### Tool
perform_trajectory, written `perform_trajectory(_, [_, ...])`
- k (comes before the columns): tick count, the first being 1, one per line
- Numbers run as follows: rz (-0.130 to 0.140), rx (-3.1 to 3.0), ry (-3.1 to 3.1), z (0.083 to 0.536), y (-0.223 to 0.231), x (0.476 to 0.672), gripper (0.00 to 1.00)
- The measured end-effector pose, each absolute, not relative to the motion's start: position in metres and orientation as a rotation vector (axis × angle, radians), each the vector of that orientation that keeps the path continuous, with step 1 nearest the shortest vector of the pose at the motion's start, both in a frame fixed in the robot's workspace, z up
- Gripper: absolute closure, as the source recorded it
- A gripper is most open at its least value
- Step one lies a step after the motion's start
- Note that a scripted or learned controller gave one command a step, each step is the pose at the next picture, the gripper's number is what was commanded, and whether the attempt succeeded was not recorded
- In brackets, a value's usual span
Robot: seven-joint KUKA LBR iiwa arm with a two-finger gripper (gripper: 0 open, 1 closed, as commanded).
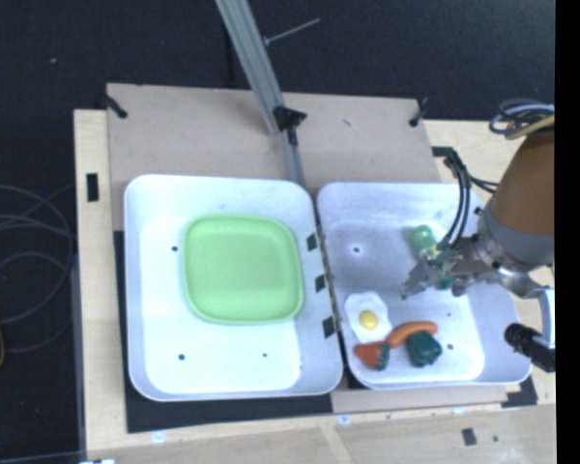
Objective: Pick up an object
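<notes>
Pale surface (97, 259) carries two white bins. Left bin (145, 259) holds green plate (242, 268), out of my way. My fingers (435, 264) hang over right bin (367, 211), spread or pinching: cannot tell. Targets clustered at near edge: egg (368, 317), carrot (411, 333), green block (424, 350); green piece (421, 237) beside fingers.

pale green plate (242, 268), white bins (150, 259)

Even overhead light, moderately bright, white bins (155, 259) near blown-out with faint bluish cast, soft shadow under the green plate (242, 267) toward 6 o'clock, dark floor crushed to black at 12 and 9 o'clock, overall softness, mild grain.
</notes>
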State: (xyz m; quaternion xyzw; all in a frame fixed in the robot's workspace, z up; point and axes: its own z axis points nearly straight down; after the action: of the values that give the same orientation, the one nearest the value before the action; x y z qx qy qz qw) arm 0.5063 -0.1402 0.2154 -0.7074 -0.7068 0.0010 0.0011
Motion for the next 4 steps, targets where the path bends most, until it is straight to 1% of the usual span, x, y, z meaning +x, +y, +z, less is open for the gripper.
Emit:
perform_trajectory(1, [0.004,-2.22,-2.218,0.155,-0.138,0.5,0.0])
perform_trajectory(2, [0.001,-2.223,-2.221,0.105,-0.138,0.5,0.0])
perform_trajectory(3, [-0.002,-2.225,-2.22,0.116,-0.138,0.5,1.0])
perform_trajectory(4, [-0.004,-2.224,-2.224,0.166,-0.137,0.491,1.0])
